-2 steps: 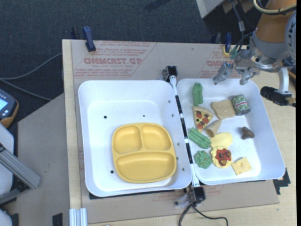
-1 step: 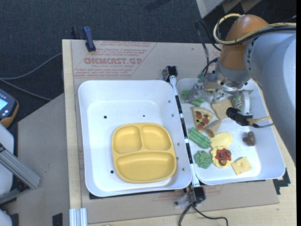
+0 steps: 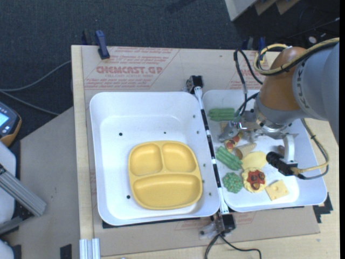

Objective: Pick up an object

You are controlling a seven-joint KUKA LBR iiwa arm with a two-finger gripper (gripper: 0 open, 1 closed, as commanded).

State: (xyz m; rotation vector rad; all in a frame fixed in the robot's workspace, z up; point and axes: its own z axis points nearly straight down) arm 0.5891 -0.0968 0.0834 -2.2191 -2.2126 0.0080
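Observation:
The right bin (image 3: 307, 198) holds several toy foods: a green pea pod (image 3: 221, 114) at the back, a small red and yellow piece (image 3: 232, 143), a green ridged piece (image 3: 227, 158), a broccoli floret (image 3: 233, 182), a yellow piece (image 3: 254, 159), a pizza slice with red dots (image 3: 254, 179) and a cheese wedge (image 3: 276, 190). My gripper (image 3: 241, 129) hangs low over the bin's middle, just behind the red and yellow piece. The wrist hides its fingers from above.
The left bin (image 3: 102, 117) carries a yellow three-compartment plate (image 3: 164, 174). A black clip (image 3: 195, 83) sits at the back where the bins meet. Cables trail from the arm over the right bin's far side (image 3: 245, 69). A blue clamp (image 3: 101, 43) grips the board's far left corner.

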